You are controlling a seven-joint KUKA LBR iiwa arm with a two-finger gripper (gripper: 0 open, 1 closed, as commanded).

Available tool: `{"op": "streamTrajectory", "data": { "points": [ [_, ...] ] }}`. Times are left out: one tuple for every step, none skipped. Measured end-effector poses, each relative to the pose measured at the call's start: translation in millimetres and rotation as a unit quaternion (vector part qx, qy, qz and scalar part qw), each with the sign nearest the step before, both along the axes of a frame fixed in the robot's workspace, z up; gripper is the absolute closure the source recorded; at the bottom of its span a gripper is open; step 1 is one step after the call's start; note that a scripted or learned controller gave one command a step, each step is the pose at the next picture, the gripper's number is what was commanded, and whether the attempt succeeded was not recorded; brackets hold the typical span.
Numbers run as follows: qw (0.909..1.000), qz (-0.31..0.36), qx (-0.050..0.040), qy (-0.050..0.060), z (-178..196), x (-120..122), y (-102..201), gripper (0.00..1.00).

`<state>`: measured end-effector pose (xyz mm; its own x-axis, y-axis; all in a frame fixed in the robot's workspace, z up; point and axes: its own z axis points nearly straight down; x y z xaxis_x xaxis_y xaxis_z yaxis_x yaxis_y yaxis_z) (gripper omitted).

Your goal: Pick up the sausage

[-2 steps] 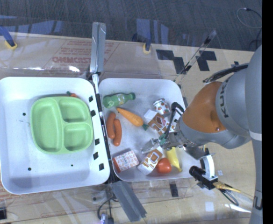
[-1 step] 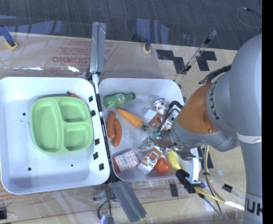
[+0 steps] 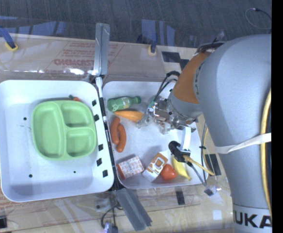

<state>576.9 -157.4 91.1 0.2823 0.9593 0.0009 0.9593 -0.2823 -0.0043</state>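
Note:
The sausage [image 3: 117, 134] is a reddish-brown pair of links lying lengthwise against the left wall of the right bin [image 3: 146, 149]. My gripper [image 3: 152, 116] hangs over the middle of that bin, to the right of the sausage and a little farther back, close to the carrot's right tip. The sausage lies apart from the gripper with nothing on it. The grey arm with its orange band comes in from the right and covers the bin's right side.
In the right bin lie a green bottle [image 3: 123, 102], an orange carrot [image 3: 128, 115], a red-and-white box [image 3: 130, 167], a small carton [image 3: 156, 165], a tomato [image 3: 168, 173] and a banana [image 3: 180, 169]. The left bin [image 3: 10, 130] holds a green divided plate [image 3: 64, 128].

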Motion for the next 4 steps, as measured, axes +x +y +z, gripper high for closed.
{"op": "streamTrajectory", "data": {
  "points": [
    [0.9936,0.113,0.0003,0.000,-0.2,-39.1,61.0,0.00],
    [0.9644,0.264,-0.0043,-0.003,3.2,52.8,61.0,0.00],
    [0.8233,0.568,-0.0007,-0.001,1.2,-13.6,59.4,0.00],
    [0.8217,0.570,-0.0007,-0.002,11.7,-12.7,60.5,1.00]
  ]
}}
